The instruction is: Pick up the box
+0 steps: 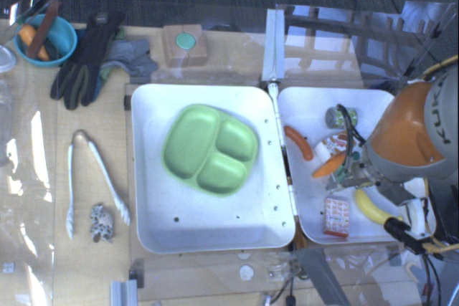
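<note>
The box point(336, 216) is a small red and white packet lying flat near the front edge of the right bin point(308, 226). My gripper point(346, 172) hangs over the middle of that bin, above and slightly right of the box, close to the right end of an orange carrot point(328, 167). A gap of bare bin floor separates the gripper from the box. The arm's orange band point(409, 129) and grey wrist hide the bin's right side.
The right bin also holds a red sausage point(299, 142), a small white item point(326, 149), a can point(339, 116) and a banana point(373, 210) just right of the box. A green divided plate point(210, 148) lies in the left bin point(150, 226). Gloves, tongs and a blue bowl lie on the bench at left.
</note>
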Robot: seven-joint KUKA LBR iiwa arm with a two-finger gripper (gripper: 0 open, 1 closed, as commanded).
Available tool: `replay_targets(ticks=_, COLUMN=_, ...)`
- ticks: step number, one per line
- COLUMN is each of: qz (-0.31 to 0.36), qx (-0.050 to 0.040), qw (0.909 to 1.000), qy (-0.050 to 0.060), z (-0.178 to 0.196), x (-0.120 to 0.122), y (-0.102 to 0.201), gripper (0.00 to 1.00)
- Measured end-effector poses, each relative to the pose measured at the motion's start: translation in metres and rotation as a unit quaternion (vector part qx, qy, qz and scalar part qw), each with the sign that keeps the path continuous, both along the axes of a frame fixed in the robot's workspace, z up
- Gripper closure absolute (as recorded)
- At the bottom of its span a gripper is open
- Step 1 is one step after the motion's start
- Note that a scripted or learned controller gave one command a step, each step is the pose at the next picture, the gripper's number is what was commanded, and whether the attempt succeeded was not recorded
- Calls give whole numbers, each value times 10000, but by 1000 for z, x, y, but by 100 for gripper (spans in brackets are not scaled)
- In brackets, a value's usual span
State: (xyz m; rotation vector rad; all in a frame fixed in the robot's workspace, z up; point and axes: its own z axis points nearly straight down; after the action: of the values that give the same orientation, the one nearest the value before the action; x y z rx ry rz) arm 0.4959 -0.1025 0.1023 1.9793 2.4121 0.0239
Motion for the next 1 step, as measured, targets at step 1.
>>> replay_targets(ticks=1, qz=0, qx=0, qw=10000, qy=1, z=0, x=0, y=0, gripper=0)
